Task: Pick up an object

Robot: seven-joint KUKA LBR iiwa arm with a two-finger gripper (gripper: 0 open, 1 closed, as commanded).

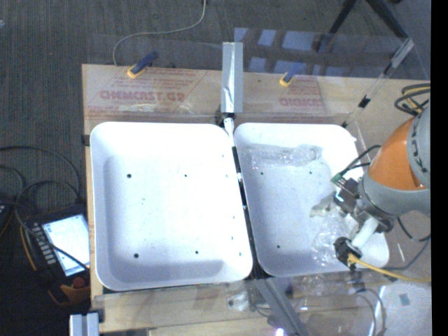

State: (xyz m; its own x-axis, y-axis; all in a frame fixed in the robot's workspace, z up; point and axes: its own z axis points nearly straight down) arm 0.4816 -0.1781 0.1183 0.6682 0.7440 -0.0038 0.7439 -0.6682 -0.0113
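Progress judged as early: nothing seen lifted, nothing visibly gripped. Claw (348,219) down low at the right-hand side of the right bin (294,127), on the end of the grey arm (395,177) with its orange band. Cannot tell whether open or closed; too tangled with cables and glare to read. Left to do, by this reading: close on something, raise it clear of the bin, show it held.

Likeliest target: crumpled clear plastic (323,208), pale and see-through against the white floor, lying just beside the claw and perhaps touching it. Contact not clear enough to call. Outline hard to trace; appears to trail toward the bin's near edge as a second glinting patch (323,247), which would put the long axis roughly along the bin's right wall, far to near. Offered as a guess, given how little of the edge can be made out. No clear front or pointing end.

Another stretch of clear film (287,156) near the bin's far wall, well apart from the claw, long axis running left to right.

Both bins side by side on the wooden worktop (175,96).
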